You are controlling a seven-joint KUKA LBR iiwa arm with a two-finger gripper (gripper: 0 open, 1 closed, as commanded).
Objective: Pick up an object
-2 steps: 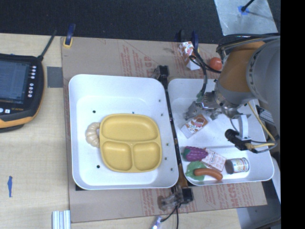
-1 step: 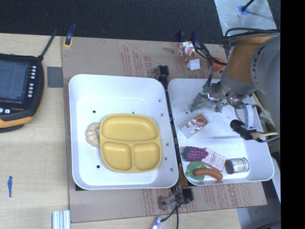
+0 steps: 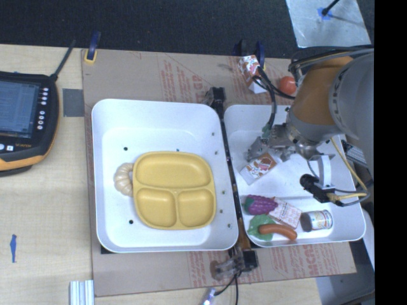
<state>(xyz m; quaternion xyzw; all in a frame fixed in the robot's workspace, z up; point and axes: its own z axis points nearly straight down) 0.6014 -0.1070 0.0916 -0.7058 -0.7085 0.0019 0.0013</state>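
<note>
My gripper (image 3: 262,147) hangs low over the upper left part of the right bin (image 3: 356,234), reaching in from the right. Just below its tip lies a small red and white packet (image 3: 259,167); whether they touch is unclear. Nearer the bin's front lie a purple bunch of grapes (image 3: 261,204), a green toy (image 3: 259,223) with an orange sausage-like piece (image 3: 278,232) on it, a pale card (image 3: 288,215) and a small can (image 3: 317,221) on its side.
The left bin (image 3: 108,126) holds a yellow divided plate (image 3: 173,189) with a beige ridged toy (image 3: 123,178) at its left edge. Outside the bins, a red ball (image 3: 287,84) and a small wrapper (image 3: 249,67) lie behind the right bin. A control pendant (image 3: 22,119) sits far left.
</note>
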